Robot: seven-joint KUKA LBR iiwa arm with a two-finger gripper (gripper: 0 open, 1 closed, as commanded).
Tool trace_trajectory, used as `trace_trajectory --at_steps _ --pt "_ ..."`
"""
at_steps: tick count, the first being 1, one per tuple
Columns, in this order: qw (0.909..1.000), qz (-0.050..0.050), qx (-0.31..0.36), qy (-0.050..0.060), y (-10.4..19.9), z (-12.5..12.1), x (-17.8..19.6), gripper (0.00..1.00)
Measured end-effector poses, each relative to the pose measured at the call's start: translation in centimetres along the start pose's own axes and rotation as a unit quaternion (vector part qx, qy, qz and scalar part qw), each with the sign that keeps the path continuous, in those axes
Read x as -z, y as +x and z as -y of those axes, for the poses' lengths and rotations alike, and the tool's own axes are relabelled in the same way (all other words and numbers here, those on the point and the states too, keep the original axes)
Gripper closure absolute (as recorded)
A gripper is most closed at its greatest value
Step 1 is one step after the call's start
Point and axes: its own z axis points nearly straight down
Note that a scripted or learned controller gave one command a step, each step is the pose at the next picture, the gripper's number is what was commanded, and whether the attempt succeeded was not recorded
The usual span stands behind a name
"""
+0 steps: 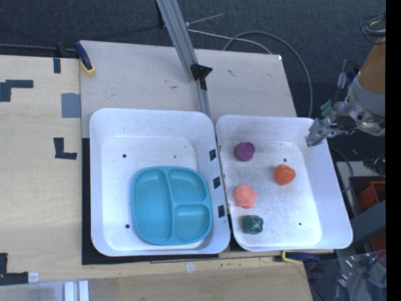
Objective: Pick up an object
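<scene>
The right bin point(326, 187) holds several small objects: a purple lump point(244, 150), an orange-red one point(284, 174), a pink-orange one point(245, 196) and a dark green one point(252, 224). My gripper point(316, 134) hangs at the bin's upper right rim, to the right of the purple lump and above the orange-red one, apart from both. Nothing shows between its tips.
The left bin point(106, 168) bears a turquoise divided plate point(170, 204). A slanted metal pole point(182, 30) with a black clamp crosses the board behind the bins. A cable loops behind the right bin. Blue-yellow clamp point(84, 58) at the back left.
</scene>
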Motion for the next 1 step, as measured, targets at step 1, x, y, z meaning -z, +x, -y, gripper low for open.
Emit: trace_trajectory --at_steps 1 --pt "1.0000 -0.001 0.000 0.002 0.04 -0.06 1.57 1.00"
